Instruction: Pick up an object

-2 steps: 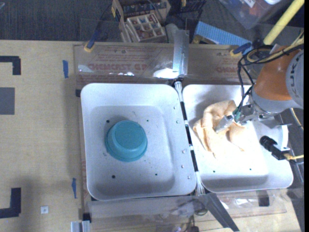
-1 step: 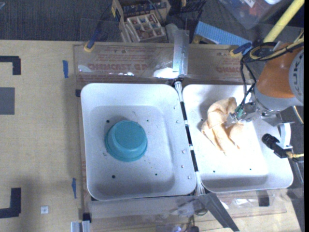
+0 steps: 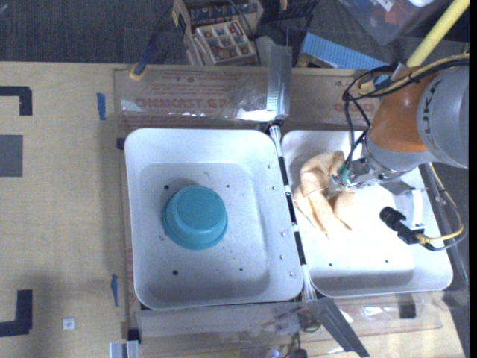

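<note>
WORKBENCH, FROM ABOVE: We see the arm (image 3: 417, 118) reaching in from the right, its gripper (image 3: 345, 179) down on the right-hand edge of a crumpled tan cloth (image 3: 319, 194) in the right bin (image 3: 373, 288). Whether the gripper is spread, shut or pinching fabric we cannot tell, as its tip is lost in the folds. The cloth lies against the bin's left wall, just beside the divide between the bins. A blue bowl (image 3: 195, 216) sits upside down, alone, in the middle of the left bin (image 3: 205, 295).

The risk, as we judge it, lies in the material. Soft cloth can slip out of a shallow pinch, or one fold may lift while the rest drags and drops. If it is caught near its edge, it could trail over the divide or snag the wall on the way up. A press too deep would meet the bin floor.

Room is better to the right, where white floor shows past the cloth. A straight lift looks to us the safest way out, since the wall crowds in on the left.
</note>
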`<action>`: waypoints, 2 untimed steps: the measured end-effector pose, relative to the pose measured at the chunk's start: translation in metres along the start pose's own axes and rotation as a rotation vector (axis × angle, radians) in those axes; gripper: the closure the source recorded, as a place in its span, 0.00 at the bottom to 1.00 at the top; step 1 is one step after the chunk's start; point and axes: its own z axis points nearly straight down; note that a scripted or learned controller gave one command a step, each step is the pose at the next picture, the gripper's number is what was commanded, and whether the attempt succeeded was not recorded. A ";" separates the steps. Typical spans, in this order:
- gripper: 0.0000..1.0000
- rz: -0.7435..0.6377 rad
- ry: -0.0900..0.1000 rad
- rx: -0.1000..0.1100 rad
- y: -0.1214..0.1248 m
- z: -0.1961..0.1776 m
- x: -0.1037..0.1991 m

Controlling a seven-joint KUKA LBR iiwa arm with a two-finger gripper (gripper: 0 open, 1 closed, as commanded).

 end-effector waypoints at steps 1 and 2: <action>1.00 0.207 0.001 0.011 0.051 -0.004 -0.007; 1.00 0.043 0.001 0.006 0.049 -0.103 0.020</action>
